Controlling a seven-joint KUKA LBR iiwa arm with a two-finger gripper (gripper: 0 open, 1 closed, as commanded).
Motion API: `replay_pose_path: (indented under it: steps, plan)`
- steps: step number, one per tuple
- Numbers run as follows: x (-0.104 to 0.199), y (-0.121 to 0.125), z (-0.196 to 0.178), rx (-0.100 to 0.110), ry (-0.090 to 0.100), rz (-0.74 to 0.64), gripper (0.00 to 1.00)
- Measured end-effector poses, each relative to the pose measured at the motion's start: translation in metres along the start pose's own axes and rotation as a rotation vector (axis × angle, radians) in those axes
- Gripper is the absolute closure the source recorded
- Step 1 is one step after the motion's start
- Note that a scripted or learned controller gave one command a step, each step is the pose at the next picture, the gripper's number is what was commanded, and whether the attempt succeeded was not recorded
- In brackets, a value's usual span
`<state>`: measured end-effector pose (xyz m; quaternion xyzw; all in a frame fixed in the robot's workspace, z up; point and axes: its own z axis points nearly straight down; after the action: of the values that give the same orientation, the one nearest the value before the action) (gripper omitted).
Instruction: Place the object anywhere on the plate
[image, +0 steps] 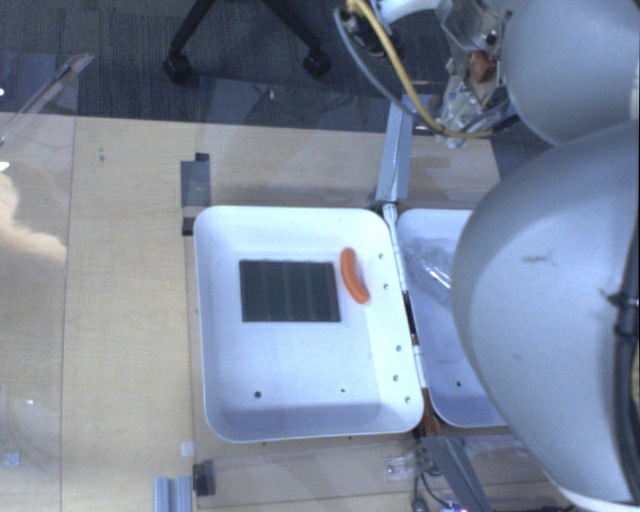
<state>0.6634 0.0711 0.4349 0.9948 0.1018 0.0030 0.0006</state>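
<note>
Gripper sits at the top of the view, over the far edge of the bench, w/ a yellow cable looping past it; it's small and blurred, so we can't tell whether it's apart or closed, and we see nothing held in it. Behind it the grey arm bulks v. large in the foreground and covers most of the view's right side.

Surface: a pale wood bench, w/ a clear glossy sheet or panel catching glare on the view's left. Beyond the bench's far edge we see dark carpet floor and the black legs and casters of an office chair base.

Task's thing: an orange object, short and rounded at both ends, lies in the bin on the view's left, on the white bottom near its right wall. It's just beside the upper right corner of the plate, a dark grey ribbed rectangle lying flat in the same bin; whether the two touch we can't tell, but the object isn't on the plate. The object is well apart from the gripper, nearer the camera and to the view's left of it.

Other bits: the second bin is mostly hidden under the arm. A grey metal strut runs from the gap between the bins toward the far edge. Small black clips sit at the bench by the first bin's left corners. Nothing lies between object and plate.
</note>
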Motion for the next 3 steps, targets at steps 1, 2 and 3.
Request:
replay_pose_path:
  steps: [1, 2, 3]
  plan:
    - [-0.022, -0.078, 0.070, 0.001, -0.004, -0.021, 1.00]
    - [0.004, -0.050, 0.003, -0.001, -0.002, -0.129, 1.00]
    - [0.014, -0.082, 0.001, 0.001, -0.001, -0.061, 1.00]
